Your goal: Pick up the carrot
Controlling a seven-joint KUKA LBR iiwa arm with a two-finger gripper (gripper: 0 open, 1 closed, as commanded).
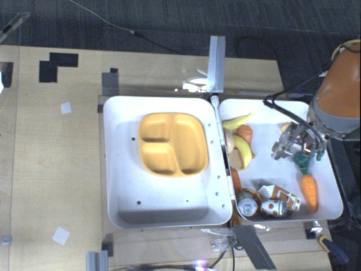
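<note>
The carrot [309,192] is orange with a green top and lies near the front right corner of the right bin [333,210], its tip pointing toward the front. My gripper [299,149] hovers just behind the carrot's green end, over the bin's right half. It is open, with nothing between its fingers. The grey arm with its orange band [341,92] reaches in from the right.
The right bin also holds two bananas [242,151], a peach-coloured fruit [245,133], a red item [236,179] and cans [248,206] along its front and left side. A yellow divided plate [172,143] sits in the left bin [121,202].
</note>
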